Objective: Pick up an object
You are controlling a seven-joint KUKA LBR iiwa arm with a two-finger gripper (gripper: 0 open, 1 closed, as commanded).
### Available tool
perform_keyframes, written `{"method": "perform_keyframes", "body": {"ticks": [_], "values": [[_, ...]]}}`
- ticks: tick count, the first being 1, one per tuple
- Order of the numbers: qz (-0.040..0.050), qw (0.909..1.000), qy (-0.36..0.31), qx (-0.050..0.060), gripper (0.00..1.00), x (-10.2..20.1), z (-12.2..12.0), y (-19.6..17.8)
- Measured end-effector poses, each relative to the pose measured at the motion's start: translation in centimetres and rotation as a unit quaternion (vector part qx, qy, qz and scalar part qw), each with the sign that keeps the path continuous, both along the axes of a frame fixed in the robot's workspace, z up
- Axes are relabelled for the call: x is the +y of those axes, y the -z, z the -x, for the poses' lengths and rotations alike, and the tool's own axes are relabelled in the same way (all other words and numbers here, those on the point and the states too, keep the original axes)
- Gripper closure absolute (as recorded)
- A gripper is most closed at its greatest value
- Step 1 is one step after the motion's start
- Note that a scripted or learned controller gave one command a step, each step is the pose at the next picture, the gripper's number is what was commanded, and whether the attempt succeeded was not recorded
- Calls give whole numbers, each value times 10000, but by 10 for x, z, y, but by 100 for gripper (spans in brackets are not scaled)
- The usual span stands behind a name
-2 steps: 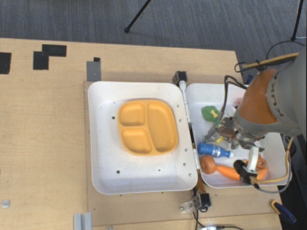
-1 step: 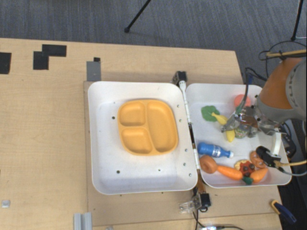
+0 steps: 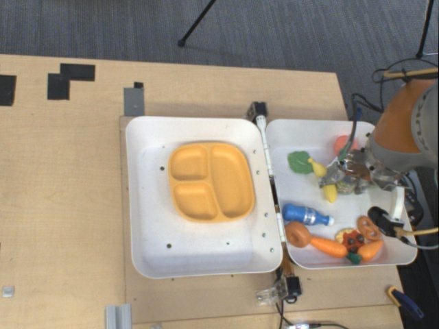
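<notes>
Seemingly, the gripper (image 3: 341, 175) hovered low in the right bin (image 3: 302, 134), over a yellow toy piece (image 3: 330, 192); whether it was open or closed, I cannot tell. That small, banana-like piece, at about three o'clock from the orange divided plate (image 3: 209, 181), looked light, hard and slippery, best pinched across its narrow middle.

A robotics lab: plywood bench (image 3: 62, 204), two white bins (image 3: 147, 252), tripod leg (image 3: 206, 12) on grey carpet (image 3: 103, 12)
</notes>
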State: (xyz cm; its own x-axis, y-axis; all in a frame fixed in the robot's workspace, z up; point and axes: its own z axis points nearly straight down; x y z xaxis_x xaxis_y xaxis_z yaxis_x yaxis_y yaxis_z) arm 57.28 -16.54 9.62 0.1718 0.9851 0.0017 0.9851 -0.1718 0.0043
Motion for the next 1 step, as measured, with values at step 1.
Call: {"method": "perform_keyframes", "body": {"ticks": [1], "values": [[11,9942,-1075,-7,100,70,34,-147]]}}
